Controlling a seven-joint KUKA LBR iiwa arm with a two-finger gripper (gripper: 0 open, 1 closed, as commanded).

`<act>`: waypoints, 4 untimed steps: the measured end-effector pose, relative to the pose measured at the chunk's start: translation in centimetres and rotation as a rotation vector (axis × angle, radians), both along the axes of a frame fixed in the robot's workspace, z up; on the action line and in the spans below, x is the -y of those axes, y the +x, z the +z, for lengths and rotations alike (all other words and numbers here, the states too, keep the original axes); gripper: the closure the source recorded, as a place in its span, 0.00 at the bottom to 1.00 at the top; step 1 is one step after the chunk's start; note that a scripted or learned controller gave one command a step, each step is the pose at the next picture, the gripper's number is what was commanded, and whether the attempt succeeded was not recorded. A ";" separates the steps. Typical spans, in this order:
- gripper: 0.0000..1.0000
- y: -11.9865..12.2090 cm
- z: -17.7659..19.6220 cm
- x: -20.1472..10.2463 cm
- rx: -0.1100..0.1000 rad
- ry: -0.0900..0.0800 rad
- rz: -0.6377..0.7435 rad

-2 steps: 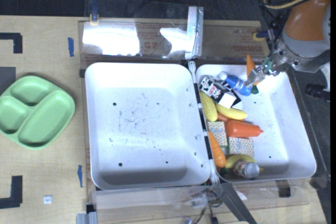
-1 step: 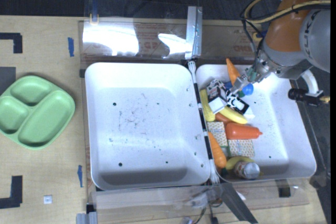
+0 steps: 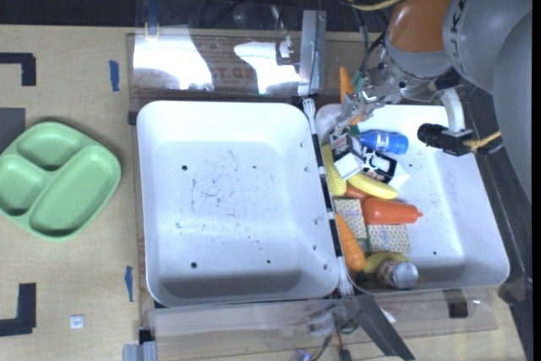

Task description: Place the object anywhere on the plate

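The gripper [image 3: 359, 101] hangs over the upper left corner of the right bin [image 3: 461, 207], just above a heap of toy food piled against the bin's left wall: a blue bottle [image 3: 382, 141], a banana [image 3: 372, 185], an orange-red piece [image 3: 390, 213] and a carrot [image 3: 350, 241]. Whether the metal tips are spread or closed cannot be told, and nothing shows between them. The green plate [image 3: 52, 179], divided into compartments, lies on the desk [image 3: 68, 283] well apart, beyond the left bin [image 3: 228, 199]. A good grasp probably means picking one item at the heap's edge, descending straight, then lifting high enough to cross both bins.
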State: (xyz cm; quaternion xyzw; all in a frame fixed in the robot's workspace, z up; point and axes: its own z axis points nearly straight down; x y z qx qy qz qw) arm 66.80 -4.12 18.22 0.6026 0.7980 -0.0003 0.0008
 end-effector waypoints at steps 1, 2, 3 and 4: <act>1.00 -3.3 1.7 -6.9 -0.006 0.001 -0.139; 1.00 -6.9 -4.0 -14.9 -0.007 0.000 -0.104; 1.00 -14.0 -8.0 -21.1 -0.008 0.001 0.064; 1.00 -13.9 -7.3 -21.0 -0.009 0.001 0.062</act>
